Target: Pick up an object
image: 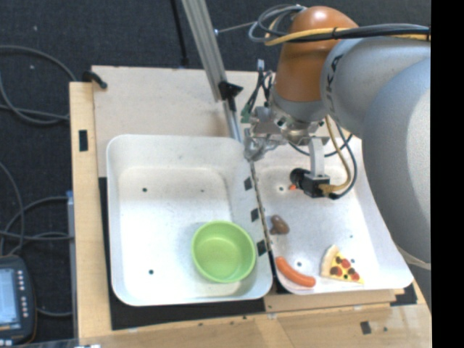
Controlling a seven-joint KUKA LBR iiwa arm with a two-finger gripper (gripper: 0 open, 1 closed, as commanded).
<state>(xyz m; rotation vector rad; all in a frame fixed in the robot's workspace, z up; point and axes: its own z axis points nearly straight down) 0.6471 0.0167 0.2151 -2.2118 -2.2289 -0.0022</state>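
Pale wood bench [156, 100] on dark carpet w/ loose cables. Two white bins: left bin [145, 194] holds green bowl [223, 251] at 5 o'clock; right bin [362, 230] has sausage [296, 272], pizza slice [341, 265], brown lump [279, 225]. End effector [255, 148] at 12 o'clock over divider; open/closed state can't be told.

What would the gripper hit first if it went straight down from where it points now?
Probably the bare white floor at the far end of the right-hand shallow white bin, close to the divider. The two-finger gripper hangs above that spot; depth is unclear, so it might meet the rim instead.
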